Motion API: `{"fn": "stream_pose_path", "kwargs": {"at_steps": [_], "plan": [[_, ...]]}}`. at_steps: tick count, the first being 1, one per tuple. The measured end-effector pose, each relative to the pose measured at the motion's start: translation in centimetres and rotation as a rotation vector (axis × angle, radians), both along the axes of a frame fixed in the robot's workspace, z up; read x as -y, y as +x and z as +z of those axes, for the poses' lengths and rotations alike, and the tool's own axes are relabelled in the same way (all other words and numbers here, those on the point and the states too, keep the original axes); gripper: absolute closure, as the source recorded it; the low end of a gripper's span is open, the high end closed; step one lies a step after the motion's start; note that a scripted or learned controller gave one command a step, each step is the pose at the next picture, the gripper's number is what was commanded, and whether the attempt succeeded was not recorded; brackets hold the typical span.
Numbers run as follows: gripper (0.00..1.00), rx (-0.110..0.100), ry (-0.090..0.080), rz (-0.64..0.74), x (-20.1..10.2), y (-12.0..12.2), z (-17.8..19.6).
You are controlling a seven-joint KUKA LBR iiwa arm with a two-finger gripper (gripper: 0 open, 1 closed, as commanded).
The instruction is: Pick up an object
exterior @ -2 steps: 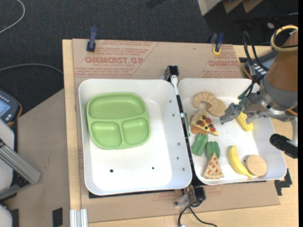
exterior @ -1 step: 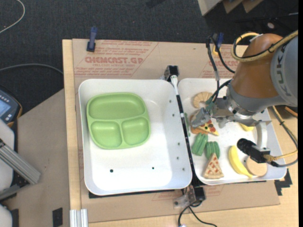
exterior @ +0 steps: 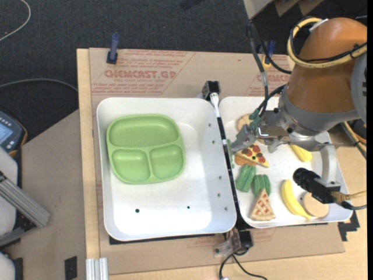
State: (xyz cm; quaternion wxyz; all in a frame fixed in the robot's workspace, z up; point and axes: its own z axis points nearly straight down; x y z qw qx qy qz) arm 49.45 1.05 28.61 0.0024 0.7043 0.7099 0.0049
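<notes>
orange triangular toy pizza slice (exterior: 252,156), under grey gripper (exterior: 247,140)
centre over slice before closing; grip state cannot be told.

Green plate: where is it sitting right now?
In the camera view, the green plate lies flat in the left bin, toward its far left corner, well apart from the right bin.

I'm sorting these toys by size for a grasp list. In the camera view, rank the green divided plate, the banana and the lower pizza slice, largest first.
1. The green divided plate, by far the largest.
2-3. The banana and the lower pizza slice look about alike, so I would not rank them.
</notes>
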Motion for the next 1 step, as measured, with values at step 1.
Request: {"fn": "stream_pose_path", "kwargs": {"at_steps": [1], "plan": [[1.0, -0.007, -0.004, -0.008, 0.39, 0.04, 0.47]]}}
